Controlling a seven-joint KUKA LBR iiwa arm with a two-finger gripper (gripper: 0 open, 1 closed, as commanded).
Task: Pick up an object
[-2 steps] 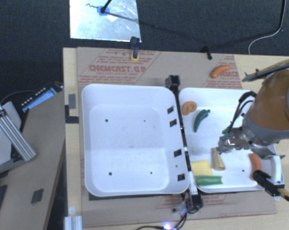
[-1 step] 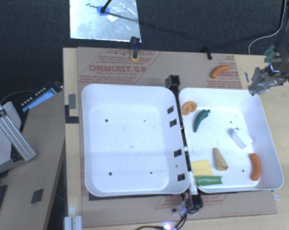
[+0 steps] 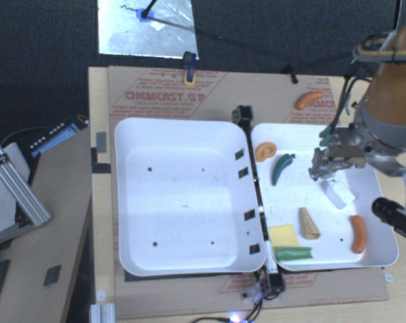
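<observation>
The right bin holds several small things. An orange slice and a dark green pepper lie near its back left. A white block rests mid-bin, just below and right of my gripper, which hangs low over the bin floor. Between the pepper and the white block, the gripper has nothing visibly in it. Toward the front lie a tan cone, a yellow block, a green bean-like piece and an orange sausage.
The left bin adjoins the right one along a black-clipped divider. Another orange sausage lies outside the bins on the cardboard at the back right. A metal frame stands at the far left.
</observation>
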